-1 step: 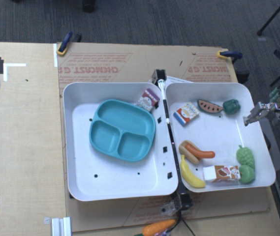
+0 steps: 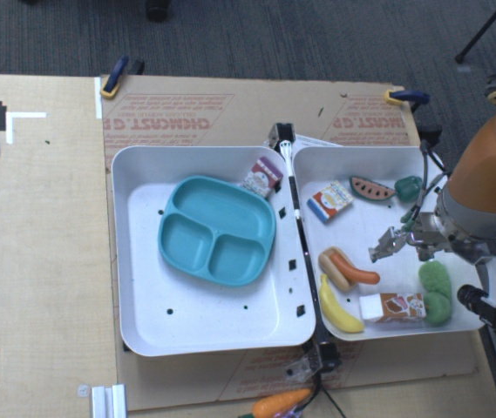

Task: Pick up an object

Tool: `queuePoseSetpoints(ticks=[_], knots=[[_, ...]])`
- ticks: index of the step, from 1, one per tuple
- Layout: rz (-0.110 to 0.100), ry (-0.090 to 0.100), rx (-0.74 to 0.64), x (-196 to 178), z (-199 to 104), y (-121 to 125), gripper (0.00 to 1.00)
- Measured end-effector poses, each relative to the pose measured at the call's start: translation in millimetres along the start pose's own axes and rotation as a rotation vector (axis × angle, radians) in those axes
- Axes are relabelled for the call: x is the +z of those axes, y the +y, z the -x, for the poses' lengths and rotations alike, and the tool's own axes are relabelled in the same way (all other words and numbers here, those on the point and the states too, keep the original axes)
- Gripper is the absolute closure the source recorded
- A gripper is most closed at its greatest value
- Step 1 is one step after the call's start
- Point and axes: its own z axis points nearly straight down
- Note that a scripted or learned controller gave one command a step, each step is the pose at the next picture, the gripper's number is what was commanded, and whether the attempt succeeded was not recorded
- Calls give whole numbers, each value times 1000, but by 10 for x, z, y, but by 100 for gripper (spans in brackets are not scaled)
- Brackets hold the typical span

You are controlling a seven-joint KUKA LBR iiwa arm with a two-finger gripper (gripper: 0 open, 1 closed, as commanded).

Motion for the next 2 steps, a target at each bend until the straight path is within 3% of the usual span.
queuePoseSetpoints(ticks=[1,2], knots=[[12,-8,-78,442,-510,24,0],[23,-11,-252,438,-493,-231,0]])
